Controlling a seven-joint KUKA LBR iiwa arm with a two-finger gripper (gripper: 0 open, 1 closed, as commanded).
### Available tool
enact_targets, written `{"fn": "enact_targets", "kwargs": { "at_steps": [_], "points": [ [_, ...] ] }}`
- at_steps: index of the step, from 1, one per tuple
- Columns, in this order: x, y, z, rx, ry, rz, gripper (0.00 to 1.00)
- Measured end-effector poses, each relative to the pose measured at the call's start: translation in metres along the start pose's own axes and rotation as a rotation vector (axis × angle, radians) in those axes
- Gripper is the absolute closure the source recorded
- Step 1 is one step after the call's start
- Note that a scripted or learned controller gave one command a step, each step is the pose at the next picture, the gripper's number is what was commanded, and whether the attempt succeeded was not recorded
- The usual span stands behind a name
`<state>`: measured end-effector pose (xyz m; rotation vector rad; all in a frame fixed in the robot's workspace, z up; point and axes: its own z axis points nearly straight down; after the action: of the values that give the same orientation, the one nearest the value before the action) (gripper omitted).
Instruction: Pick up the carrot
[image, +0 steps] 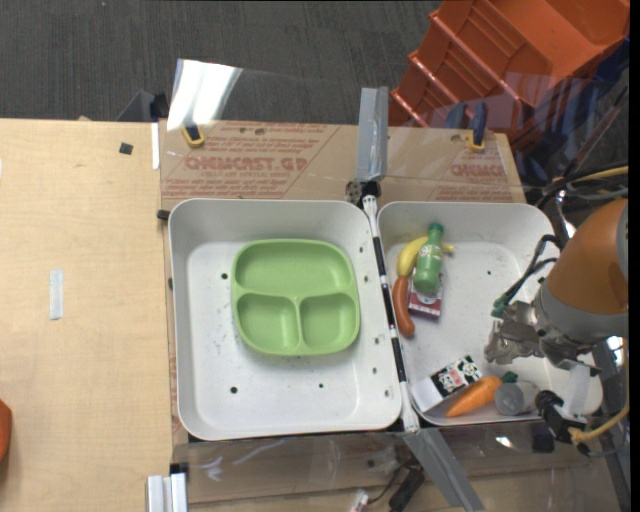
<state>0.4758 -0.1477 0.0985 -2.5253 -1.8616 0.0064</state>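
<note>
Currently the carrot lies in the right bin, close to that bin's near wall. Its long axis runs at a slant: the thick end points up and to the right, toward a small grey round object just beside it, and the tapered tip points down and to the left, toward the bin's near left corner. A small black-and-white packet rests against the carrot's upper left side. The jaws hang above and to the right of the carrot, near it but apart from it, with the arm's orange band behind them at the right edge; whether the jaws are spread or pressed together cannot be told from this angle, and nothing is seen between them. Farther back in the same bin lie a yellow banana, a green bottle on a red packet, and a reddish sausage along the left wall. The left bin holds a green divided plate. Both bins sit on the worktop.
</note>
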Motion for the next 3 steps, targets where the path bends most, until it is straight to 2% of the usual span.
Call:
{"fn": "enact_targets", "kwargs": {
  "at_steps": [1, 2, 3],
  "points": [
    [0.110, -0.033, -0.141, -0.002, -0.003, -0.042, 1.00],
    [-0.021, 0.017, -0.269, -0.004, -0.003, -0.137, 1.00],
    [-0.002, 0.034, -0.106, -0.004, -0.001, -0.708, 1.00]
  ]
}}
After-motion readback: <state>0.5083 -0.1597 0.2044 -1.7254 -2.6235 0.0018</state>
